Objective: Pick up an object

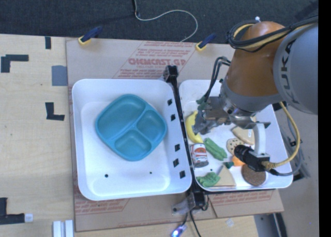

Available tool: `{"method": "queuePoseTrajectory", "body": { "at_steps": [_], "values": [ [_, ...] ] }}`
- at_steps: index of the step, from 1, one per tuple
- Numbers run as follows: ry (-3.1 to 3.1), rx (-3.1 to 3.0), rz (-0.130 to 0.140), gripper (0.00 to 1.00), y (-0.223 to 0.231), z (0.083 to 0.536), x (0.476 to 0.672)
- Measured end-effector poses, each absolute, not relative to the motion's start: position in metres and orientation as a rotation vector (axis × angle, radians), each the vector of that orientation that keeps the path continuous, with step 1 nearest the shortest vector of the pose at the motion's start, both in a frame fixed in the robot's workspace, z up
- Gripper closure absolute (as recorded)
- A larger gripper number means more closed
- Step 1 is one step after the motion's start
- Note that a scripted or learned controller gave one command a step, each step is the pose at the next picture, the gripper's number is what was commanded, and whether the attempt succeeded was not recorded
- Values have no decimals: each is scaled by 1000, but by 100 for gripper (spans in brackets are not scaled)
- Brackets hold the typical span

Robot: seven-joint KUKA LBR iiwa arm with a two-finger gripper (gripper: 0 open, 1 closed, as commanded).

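Note:
My gripper (pixel 206 121) hangs low over the left part of the right bin (pixel 269 183), under the arm's orange band. Its dark fingers sit right above a yellow banana (pixel 191 129) that lies along the bin's left wall. Below the banana lie a small can with a red label (pixel 199 154) and a green pod-shaped toy (pixel 214 148). A green leafy piece (pixel 209 180) rests on a tan slice at the bin's front. A brown round piece (pixel 253 176), an orange bit (pixel 238 161) and a cracker-like piece (pixel 235 144) lie to the right. The arm hides much of the bin.
The left bin (pixel 85 127) holds a blue divided plate (pixel 131 126). A black divider with clips (pixel 178 127) runs between the bins. A cable loops across the cardboard behind. Yellow and blue clamps hold the cardboard's back edge.

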State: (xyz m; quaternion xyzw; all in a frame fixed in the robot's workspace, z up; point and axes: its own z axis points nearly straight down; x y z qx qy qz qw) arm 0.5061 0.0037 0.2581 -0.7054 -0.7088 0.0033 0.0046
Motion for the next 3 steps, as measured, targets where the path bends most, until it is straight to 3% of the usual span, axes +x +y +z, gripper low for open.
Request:
{"method": "queuePoseTrajectory", "body": {
  "at_steps": [1, 2, 3],
  "values": [
    [-2219, -2218, 7, 100, -4, 248, 482],
    [-2226, -2215, 1, 100, 24, 251, 503],
    [-2230, -2223, -15, 100, 26, 387, 485]
  ]
}}
